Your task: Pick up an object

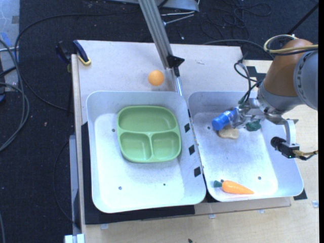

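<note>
The big pale wooden bench holds everything up. On it sit two shallow white plastic bins side by side, so things can be taken from one of them. The left white bin has a light green plastic plate with three sections lying flat in its middle. The right white bin is where the work is going on.

The grey robot arm with the orange band reaches in from the right and bends down over the top part of the right bin. It is low there because that is where the small things lie.

A long silver metal pole slants up from the gap between the bins.

The gripper at the end of the arm sits just beside a small blue plastic object. A small tan lump lies right under the blue one, touching it. The gripper looks to be right against the blue object, but I cannot tell if it is squeezing it or just next to it. My guess is the arm is trying for the blue one.

An orange toy carrot with a green tip lies flat near the front edge of the right bin, well apart from the gripper.

A little orange ball rests on the bench behind the left bin.
</note>
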`<state>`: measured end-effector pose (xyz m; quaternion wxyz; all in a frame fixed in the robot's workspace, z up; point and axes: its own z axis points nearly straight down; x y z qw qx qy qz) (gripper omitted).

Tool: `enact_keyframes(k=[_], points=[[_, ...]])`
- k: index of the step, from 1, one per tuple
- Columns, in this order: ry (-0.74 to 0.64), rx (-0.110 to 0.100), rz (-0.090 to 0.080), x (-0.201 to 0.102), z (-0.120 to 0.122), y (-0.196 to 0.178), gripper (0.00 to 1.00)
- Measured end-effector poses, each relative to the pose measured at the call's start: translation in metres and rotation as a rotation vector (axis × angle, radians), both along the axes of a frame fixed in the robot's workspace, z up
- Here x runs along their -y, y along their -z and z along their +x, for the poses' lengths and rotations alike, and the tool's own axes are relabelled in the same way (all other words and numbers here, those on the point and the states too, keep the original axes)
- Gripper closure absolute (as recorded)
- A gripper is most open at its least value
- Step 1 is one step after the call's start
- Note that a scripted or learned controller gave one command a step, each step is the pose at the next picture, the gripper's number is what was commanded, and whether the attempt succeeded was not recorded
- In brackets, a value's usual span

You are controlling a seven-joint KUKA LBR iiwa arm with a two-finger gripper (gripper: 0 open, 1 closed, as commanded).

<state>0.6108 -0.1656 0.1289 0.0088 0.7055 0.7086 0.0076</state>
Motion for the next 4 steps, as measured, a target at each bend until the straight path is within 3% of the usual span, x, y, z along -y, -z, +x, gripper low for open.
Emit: enact_keyframes(k=[1,2,4], points=[[0.001,-0.016,0.000,-0.008,0.002,-0.061,1.00],[0.002,-0.019,0.001,-0.008,0.003,-0.080,1.00],[-0.003,-0.025,0.003,-0.111,-0.038,-0.085,1.00]])
